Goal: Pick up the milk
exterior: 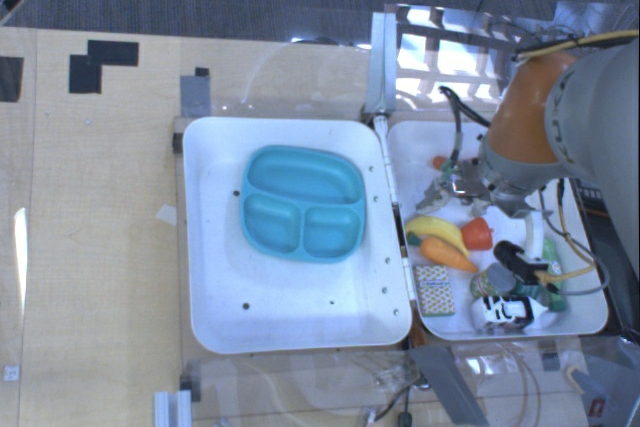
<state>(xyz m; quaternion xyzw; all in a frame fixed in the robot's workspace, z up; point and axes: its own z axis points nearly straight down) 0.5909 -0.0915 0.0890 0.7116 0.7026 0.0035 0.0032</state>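
Milk [504, 311] below hand [447, 187], apart

Blue tray [303, 203] in L bin [215, 315]

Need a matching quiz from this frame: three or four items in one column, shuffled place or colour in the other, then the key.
Items:
1. divided plate
2. banana
3. carrot
4. gripper

Descriptions:
A. orange, lying just below the banana in the right bin
B. over the upper part of the right bin
C. blue, in the left bin
D. yellow, near the right bin's left wall

Pairs: 1-C, 2-D, 3-A, 4-B
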